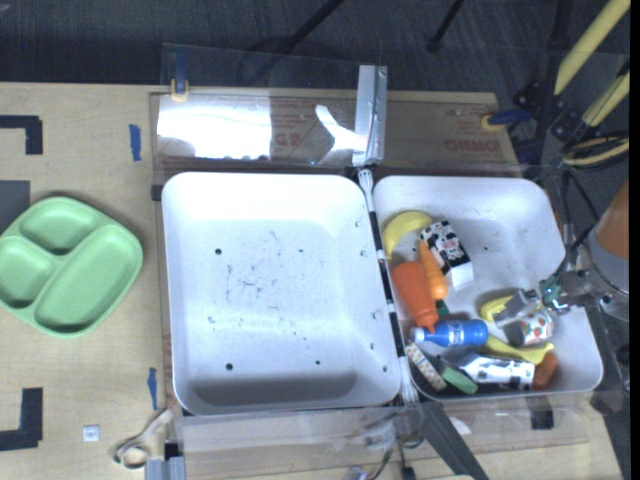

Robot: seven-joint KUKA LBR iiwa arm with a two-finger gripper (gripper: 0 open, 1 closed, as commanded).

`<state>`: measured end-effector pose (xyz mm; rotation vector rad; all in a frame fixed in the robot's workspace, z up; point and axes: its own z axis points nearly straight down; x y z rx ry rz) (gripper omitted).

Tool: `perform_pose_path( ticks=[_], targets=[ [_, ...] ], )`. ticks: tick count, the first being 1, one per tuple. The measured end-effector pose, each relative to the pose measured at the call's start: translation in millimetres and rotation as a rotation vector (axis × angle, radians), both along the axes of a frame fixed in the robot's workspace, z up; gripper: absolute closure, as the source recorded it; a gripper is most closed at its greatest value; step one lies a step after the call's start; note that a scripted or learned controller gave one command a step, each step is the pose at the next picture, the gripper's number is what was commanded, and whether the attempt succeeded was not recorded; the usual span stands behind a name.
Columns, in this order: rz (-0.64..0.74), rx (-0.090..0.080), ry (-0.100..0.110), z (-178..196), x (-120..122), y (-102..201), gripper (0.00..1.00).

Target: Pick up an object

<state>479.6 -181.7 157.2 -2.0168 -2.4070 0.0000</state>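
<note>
The arm reaches in over the right bin's [520, 193] right rim, its hand [548, 298] low near that rim among the objects; whether the hand is spread or pressed together cannot be told. The right bin's objects crowd its left wall and near edge: a yellow piece [403, 226] at the far left, an orange bottle [414, 292] along the left wall, a blue bottle [455, 333] beside it, a banana [525, 351] toward the near edge. The left bin [265, 288] lies just beside. A green divided plate [66, 264] rests at the worktop's [70, 368] left edge.
</note>
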Motion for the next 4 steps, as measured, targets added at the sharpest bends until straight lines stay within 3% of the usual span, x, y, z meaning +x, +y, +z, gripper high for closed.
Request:
perform_pose_path(
  ticks=[1, 2, 3, 4],
  targets=[
    [-0.003, -0.001, -0.002, 9.0, 0.9, -1.4, 1.0],
    [-0.231, -0.001, -0.001, 55.6, 24.5, 62.0, 1.0],
    [-0.147, -0.002, -0.001, 152.1, 30.8, 85.9, 1.0],
    [-0.146, -0.002, -0.001, 152.1, 30.8, 86.1, 0.0]
  ],
)
